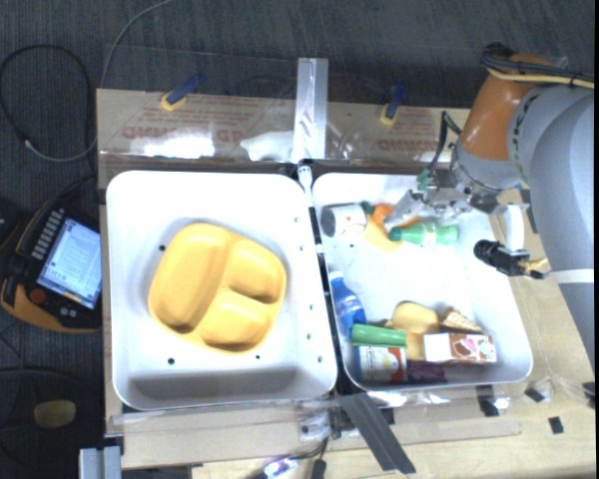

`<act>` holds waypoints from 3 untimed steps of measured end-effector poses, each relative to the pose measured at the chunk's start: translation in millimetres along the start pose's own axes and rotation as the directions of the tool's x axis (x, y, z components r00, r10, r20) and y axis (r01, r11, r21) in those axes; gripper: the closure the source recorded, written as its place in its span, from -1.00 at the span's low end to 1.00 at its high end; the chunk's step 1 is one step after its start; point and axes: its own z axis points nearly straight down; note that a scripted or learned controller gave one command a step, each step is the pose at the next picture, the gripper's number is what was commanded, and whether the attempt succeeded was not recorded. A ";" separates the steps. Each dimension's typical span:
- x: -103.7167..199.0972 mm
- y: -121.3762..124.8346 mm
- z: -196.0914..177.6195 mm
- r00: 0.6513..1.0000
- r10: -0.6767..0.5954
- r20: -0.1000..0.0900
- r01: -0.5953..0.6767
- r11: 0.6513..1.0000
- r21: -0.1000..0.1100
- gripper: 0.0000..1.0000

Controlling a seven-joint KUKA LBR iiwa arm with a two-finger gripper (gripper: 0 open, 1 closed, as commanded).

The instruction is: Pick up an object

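Observation:
My gripper point(431, 196) hangs over the far part of the right bin point(509, 302), reaching in from the right under the orange-banded wrist. Just below it lies a green bottle point(425, 235) on its side, close to the gripper tip; whether they touch I cannot tell. To the left of the bottle are a small orange and yellow piece point(380, 225) and a white cylinder with a dark end point(343, 219). Along the near side lie a blue bottle point(345, 303), a green-capped jar point(380, 336), a yellow lump point(415, 315) and a small carton point(461, 347).
The left bin point(130, 267) holds one big yellow cushion-like object point(217, 285). A metal divider post point(310, 108) stands behind the bins, with clear plastic sheeting and blue clips. A handheld pendant point(65, 262) lies left of the bench.

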 end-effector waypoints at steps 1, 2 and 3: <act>10.9 4.9 15.6 1.000 0.027 -0.010 -0.027 0.999 0.027 -1.00; 29.5 0.8 14.2 0.997 0.074 -0.009 -0.074 0.997 0.016 -1.00; 33.9 4.5 14.8 0.993 0.114 -0.007 -0.114 0.993 0.035 -1.00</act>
